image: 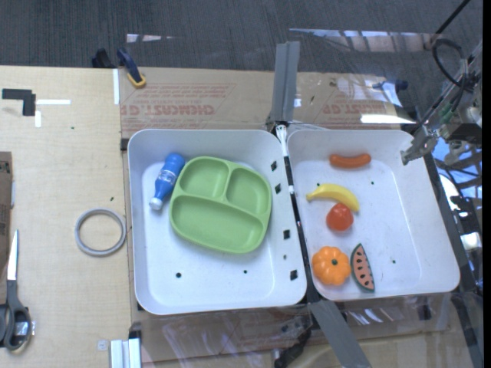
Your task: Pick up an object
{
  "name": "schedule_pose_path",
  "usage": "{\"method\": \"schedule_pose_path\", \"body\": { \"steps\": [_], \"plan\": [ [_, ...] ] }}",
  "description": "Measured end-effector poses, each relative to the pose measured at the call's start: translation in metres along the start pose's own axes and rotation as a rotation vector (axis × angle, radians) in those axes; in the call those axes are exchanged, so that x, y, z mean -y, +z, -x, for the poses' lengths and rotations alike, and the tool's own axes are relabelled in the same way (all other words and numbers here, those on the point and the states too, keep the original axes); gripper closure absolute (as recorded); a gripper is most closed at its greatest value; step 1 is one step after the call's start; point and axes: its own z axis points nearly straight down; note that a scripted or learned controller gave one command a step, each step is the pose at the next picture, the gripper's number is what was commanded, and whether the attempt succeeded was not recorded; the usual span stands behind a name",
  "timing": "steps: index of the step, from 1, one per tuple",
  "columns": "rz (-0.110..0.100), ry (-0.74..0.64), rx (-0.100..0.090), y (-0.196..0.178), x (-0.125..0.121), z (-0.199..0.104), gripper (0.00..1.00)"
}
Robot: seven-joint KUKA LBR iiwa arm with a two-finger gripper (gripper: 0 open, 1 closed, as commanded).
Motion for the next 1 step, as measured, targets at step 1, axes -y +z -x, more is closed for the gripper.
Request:
{"method": "schedule_pose_path", "body": {
  "steps": [1],
  "plan": [
    [0.0,-0.002,0.0,0.1305,-0.0364,-0.0198,0.0]
  ]
}}
